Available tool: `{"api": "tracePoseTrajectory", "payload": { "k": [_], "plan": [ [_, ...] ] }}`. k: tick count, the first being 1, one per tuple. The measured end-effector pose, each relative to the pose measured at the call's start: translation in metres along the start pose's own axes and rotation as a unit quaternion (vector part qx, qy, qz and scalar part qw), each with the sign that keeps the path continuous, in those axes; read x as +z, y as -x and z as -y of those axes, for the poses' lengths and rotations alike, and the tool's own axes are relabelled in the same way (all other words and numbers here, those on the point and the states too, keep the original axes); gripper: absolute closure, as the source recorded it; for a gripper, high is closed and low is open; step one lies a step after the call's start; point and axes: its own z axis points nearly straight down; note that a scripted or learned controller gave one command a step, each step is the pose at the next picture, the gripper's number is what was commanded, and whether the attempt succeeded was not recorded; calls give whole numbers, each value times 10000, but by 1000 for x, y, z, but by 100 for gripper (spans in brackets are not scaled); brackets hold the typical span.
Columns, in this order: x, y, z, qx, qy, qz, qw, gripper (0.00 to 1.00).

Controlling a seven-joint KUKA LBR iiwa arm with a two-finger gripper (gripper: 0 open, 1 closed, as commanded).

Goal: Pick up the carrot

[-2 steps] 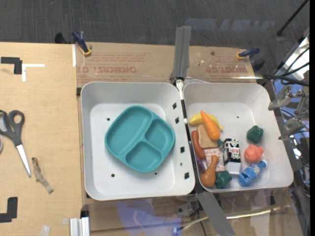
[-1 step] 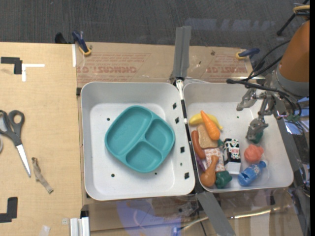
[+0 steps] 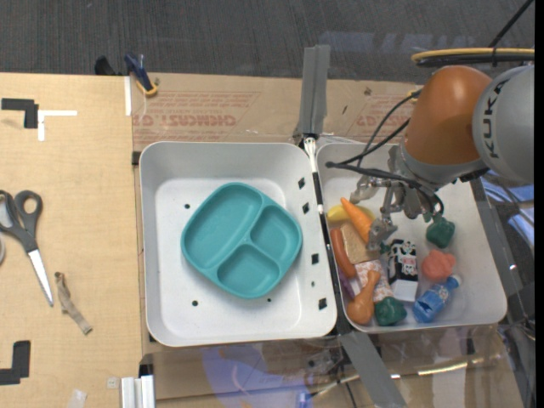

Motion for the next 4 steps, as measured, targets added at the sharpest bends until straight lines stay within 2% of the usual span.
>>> {"api": "tracePoseTrajectory", "payload": {
  "k": [2,3,4],
  "plan": [
    [6,-17,1,97,-7,7,10000,0],
    [5,-31,3,-1200,-4,11,9928,0],
    [6,-83,-7,-1073,5,-6,9942,0]
  ]
}}
